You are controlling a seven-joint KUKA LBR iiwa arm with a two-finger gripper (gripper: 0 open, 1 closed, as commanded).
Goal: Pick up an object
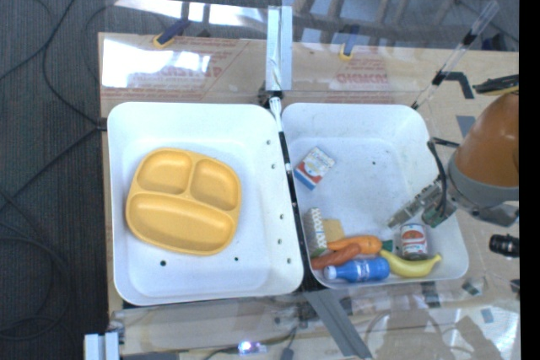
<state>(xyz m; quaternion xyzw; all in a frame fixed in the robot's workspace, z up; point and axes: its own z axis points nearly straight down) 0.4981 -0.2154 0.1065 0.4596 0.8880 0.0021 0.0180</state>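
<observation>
My gripper [419,211] hangs over the right side of the right bin [371,126], just above a small can [413,241] with a red label. Along the bin's front edge lie a yellow banana [412,266], a blue bottle [358,271] and an orange carrot [355,247]. A dark striped packet [316,229] stands by the bin's left wall, with a tan piece [333,228] next to it. Farther back lies a small white carton [314,167] with red and blue print. I see nothing held in the gripper.
The left bin [253,265] holds a yellow divided tray [183,200]. The arm's orange band [499,141] and grey wrist stand over the right bin's right rim. The middle and back of the right bin show bare white floor.
</observation>
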